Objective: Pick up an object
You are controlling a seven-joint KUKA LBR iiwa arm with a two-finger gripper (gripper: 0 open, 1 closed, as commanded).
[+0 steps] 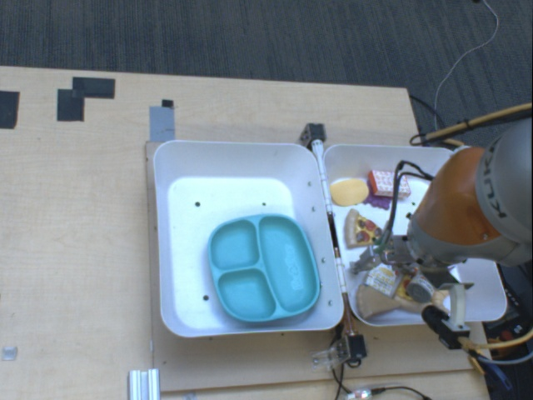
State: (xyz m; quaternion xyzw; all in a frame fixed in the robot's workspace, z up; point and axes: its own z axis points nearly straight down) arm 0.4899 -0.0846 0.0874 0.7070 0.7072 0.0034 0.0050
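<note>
jaws (379, 263) low in right bin (496, 302) | clutter close | left bin (229, 165) roomier

Bright, even overhead light makes the left bin (179, 223) floor glow almost overexposed, shadows stay soft, and the whole frame is slightly soft and grainy.

My surface (75, 248) looks like pale, matt wood-grain board. Both bins, left (175, 307) and right (491, 302), are smooth white plastic with a soft sheen. Left of my end effector (385, 267), the blue divided tray (265, 267) is matt plastic. My arm's orange band (454, 198) looks glossy. The floor (250, 23) is rough grey carpet.
</note>
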